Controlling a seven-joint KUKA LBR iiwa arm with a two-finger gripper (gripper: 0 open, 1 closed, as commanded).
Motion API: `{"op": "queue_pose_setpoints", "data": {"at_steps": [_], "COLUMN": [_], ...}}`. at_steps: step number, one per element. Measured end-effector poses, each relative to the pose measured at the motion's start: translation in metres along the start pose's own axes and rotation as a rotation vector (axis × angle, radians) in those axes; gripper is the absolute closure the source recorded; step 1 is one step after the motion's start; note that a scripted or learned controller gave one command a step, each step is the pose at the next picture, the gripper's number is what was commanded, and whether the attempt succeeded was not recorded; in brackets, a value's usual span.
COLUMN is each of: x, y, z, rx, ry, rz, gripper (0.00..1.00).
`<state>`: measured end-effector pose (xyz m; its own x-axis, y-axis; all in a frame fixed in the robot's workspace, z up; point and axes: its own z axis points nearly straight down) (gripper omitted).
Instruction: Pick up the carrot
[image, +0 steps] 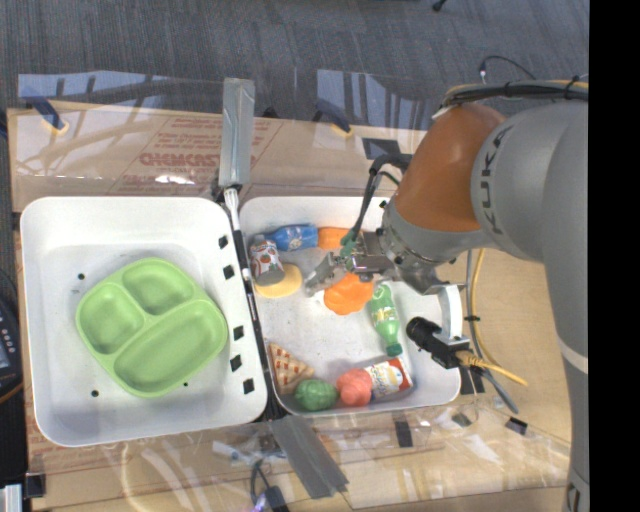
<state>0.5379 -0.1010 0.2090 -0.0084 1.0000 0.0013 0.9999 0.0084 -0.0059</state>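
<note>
Your grey KUKA-lettered arm's gripper (335, 270) hangs at the frame's centre over the right white bin (300, 340), and you cannot tell how it is set. The orange carrot-like piece (349, 296) lies just beneath it; red "CHEMCAST" print shows on the brown cardboard (150, 150) upper left.

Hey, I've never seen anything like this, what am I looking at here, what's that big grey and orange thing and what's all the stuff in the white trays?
That is a robot arm, filmed by one camera fixed above the bench, looking down at a slant. Its gripper hangs over the right bin, just above an orange toy, possibly the carrot it should pick up. Whether it grips anything is unclear. That bin also has a green bottle, a blue item, a green ball and a red one. The left bin holds a green divided plate.
</note>
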Motion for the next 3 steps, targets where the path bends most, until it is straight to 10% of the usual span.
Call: {"op": "queue_pose_setpoints", "data": {"at_steps": [1,2,3], "x": [-0.077,-0.061,-0.109], "y": [0.051,0.098,0.122], "z": [-0.001,0.080,0.111], "rx": [-0.005,-0.001,-0.013], "ry": [-0.004,-0.002,-0.006], "rz": [-0.329,-0.372,-0.360], "gripper": [0.00,0.00,0.00]}}
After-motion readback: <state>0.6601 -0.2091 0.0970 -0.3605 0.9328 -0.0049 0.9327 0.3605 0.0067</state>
